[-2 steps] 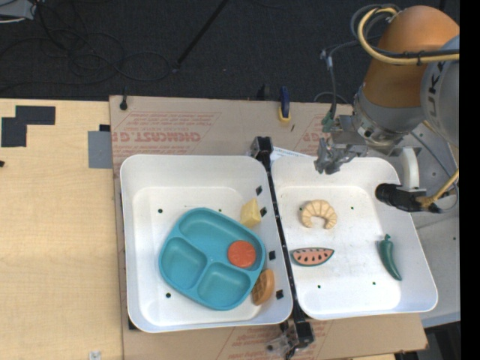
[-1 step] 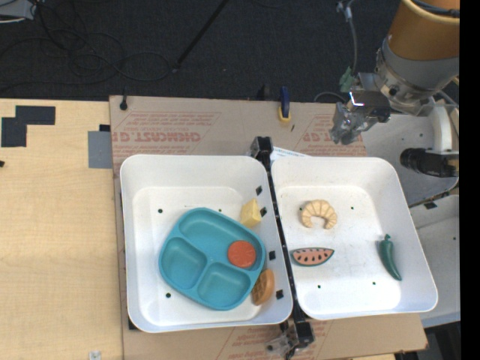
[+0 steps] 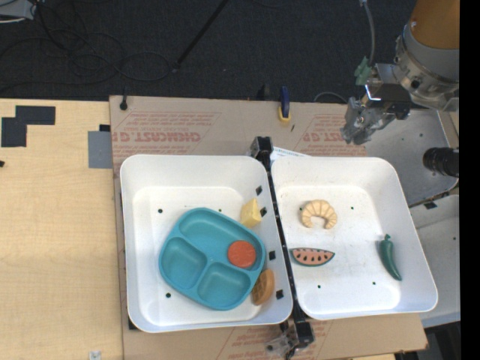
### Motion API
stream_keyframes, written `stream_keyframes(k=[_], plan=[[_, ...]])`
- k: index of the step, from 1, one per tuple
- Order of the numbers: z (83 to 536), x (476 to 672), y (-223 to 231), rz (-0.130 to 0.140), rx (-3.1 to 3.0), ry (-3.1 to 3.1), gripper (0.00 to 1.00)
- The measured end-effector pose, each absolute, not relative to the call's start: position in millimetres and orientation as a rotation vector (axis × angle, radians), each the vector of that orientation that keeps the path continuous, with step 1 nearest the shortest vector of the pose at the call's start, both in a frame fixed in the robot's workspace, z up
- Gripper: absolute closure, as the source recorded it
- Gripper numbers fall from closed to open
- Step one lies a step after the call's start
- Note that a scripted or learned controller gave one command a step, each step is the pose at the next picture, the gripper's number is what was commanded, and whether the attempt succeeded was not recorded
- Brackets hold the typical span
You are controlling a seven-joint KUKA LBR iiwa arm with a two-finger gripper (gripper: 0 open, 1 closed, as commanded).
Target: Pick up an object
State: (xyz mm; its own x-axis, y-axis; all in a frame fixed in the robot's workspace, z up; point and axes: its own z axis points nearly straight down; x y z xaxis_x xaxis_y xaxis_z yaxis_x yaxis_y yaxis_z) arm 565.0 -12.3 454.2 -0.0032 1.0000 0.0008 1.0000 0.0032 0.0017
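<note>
1. Croissant (image 3: 319, 214): in the camera view, this toy pastry is seen lying in the right bin (image 3: 405, 201), toward its upper middle, well apart from the walls. It is judged to be light, stiff and smooth, probably plastic; a hold across the thick middle of its curve is judged best, since the tapered tips could slip.
2. The right bin is also seen to hold a watermelon slice (image 3: 312, 257), just below the croissant, and a green chili pepper (image 3: 390, 257) near the right wall. Both are judged light and thin, so harder to pinch.
3. The left bin (image 3: 139, 201) is seen to hold a teal divided tray (image 3: 187, 265) with a red round piece (image 3: 241, 254) resting in it. A yellow piece (image 3: 251, 213) lies beside the tray's upper right, and a brown cookie-like piece (image 3: 262, 286) leans at its lower right edge.
4. The gripper (image 3: 363, 126) is seen above the bench, beyond the right bin's far edge, well apart from every object. Nothing is held; whether it is spread or closed cannot be told.
</note>
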Motion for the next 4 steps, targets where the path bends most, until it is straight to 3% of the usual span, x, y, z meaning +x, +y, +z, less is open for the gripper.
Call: stream_keyframes(k=[1, 2, 3, 4], plan=[[544, 512.6, 70, 0.012, 2.207, 2.232, 1.00], [409, 500.5, 143, -0.019, 2.219, 2.236, 1.00], [505, 474.7, 183, 0.008, 2.214, 2.227, 1.00], [267, 472.6, 244, -0.031, 2.223, 2.230, 1.00]])
